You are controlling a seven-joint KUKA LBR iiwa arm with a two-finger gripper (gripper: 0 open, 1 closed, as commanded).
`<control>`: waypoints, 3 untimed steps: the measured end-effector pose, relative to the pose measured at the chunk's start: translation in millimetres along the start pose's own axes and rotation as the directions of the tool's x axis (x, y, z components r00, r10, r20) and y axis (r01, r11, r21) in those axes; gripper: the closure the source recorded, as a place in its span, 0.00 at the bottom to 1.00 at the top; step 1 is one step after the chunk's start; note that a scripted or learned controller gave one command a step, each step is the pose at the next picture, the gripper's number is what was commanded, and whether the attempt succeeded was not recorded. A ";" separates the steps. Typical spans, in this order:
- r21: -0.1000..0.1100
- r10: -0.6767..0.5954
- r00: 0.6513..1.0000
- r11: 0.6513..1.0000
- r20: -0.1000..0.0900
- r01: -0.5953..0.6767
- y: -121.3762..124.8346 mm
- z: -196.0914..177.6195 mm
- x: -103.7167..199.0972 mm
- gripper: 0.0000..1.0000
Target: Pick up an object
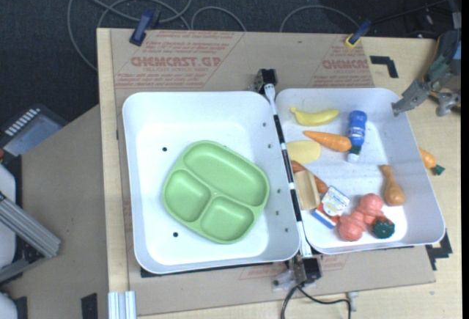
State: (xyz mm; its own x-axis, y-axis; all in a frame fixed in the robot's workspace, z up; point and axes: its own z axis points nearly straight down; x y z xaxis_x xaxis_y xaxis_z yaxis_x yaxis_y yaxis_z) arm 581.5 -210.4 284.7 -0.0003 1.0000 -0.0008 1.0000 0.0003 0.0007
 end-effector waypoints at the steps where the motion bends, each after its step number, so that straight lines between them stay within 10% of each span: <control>1: 0.003 -0.001 1.000 1.000 -0.002 0.001 37.0 72.7 31.8 0.00; 2: 0.003 0.000 1.000 1.000 -0.002 0.000 58.9 200.4 13.8 0.00; 3: -0.002 -0.001 1.000 1.000 0.001 0.001 60.5 188.4 13.6 1.00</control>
State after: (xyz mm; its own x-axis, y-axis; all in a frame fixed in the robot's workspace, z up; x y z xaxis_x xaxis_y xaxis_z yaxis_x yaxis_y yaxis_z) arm 642.2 -197.0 96.4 -0.0013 1.0000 -0.0017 1.0000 0.0013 0.0029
